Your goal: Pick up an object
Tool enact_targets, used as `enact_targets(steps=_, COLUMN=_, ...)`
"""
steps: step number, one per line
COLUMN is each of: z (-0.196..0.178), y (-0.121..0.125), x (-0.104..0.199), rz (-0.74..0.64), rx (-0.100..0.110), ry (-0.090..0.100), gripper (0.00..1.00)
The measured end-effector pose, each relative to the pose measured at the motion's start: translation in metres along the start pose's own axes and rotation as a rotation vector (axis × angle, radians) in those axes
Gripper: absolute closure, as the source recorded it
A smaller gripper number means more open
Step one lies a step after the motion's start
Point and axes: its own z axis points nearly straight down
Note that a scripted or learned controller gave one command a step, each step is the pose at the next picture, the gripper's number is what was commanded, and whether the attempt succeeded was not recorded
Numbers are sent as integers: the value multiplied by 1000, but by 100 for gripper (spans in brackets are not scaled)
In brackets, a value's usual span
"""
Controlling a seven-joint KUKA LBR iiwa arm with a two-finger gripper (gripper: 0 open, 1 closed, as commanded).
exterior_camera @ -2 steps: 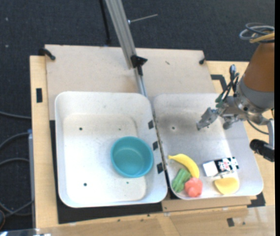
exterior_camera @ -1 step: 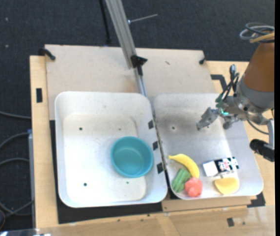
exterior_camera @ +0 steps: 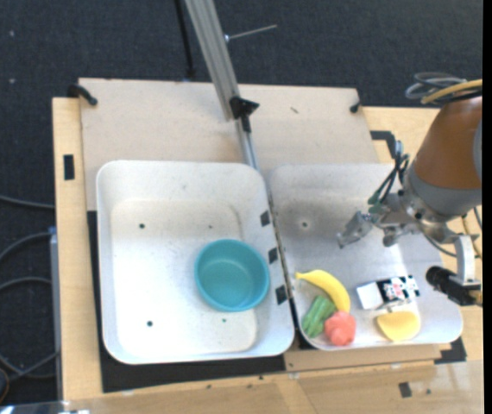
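Jaws: can't tell if released or clenched, grey two-finger gripper [exterior_camera: 354, 229] too small & blurred, mid-right of frame above right shallow white bin [exterior_camera: 315, 198]; arm cut off at right edge.

No legible text, brand, number or sign is visible. The small white box [exterior_camera: 387, 292] in the right bin [exterior_camera: 315, 198] carries dark printed markings with a red spot on its upper face; these are too small and blurred to read.
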Motion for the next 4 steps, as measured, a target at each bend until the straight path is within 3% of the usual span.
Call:
enact_targets(steps=1, z=63, y=-2, x=1, rz=0, rx=1, ry=1, gripper=0)
enact_targets(steps=2, z=89, y=-2, x=-1, rz=1, rx=-2, ry=-1, gripper=0)
enact_targets(steps=3, z=76, y=0, x=-1, rz=7, rx=-9, ry=0, gripper=100)
enact_targets(steps=4, z=32, y=4, x=-6, rz=1, rx=-11, ry=0, gripper=100)
